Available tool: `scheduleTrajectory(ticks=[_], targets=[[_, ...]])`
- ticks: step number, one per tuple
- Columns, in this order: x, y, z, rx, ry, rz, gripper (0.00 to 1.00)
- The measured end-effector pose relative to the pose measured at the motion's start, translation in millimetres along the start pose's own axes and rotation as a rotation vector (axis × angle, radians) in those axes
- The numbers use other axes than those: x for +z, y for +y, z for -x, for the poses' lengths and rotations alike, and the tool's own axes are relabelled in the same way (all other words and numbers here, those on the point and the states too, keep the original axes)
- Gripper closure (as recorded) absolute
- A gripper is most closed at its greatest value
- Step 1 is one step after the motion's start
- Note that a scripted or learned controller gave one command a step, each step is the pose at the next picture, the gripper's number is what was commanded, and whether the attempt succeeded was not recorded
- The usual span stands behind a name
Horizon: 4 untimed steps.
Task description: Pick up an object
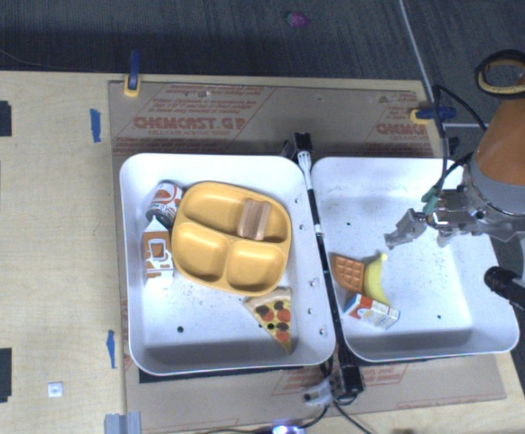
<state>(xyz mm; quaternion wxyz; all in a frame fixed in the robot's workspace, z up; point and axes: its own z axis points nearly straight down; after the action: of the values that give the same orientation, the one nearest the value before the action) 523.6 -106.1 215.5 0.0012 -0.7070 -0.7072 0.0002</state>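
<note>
My gripper [407, 231] hangs over the middle of the right bin [479, 333], reaching in from the right. Nothing shows in its grasp. Just below and left of it lie a yellow banana [375, 279], a brown waffle [347, 270] and a small red and white carton [371, 310], grouped near the bin's left wall. The gripper stands apart from them, up and to the right.
The left bin [154, 337] holds a yellow divided plate [217, 256] with a brown block [253, 218] in it, a can [163, 204], an orange and white carton [156, 252] and a pizza slice [276, 315]. The arm's orange band [515, 138] is at the right edge.
</note>
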Motion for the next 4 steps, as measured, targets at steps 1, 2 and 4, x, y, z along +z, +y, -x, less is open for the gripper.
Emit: scheduleTrajectory(ticks=[1,2,4], targets=[[121,-40,6,0.001,-0.002,0.004,0.00],[111,-39,6,0.002,-0.003,0.008,1.00],[31,-43,-94,-0.001,-0.001,0.004,1.00]])
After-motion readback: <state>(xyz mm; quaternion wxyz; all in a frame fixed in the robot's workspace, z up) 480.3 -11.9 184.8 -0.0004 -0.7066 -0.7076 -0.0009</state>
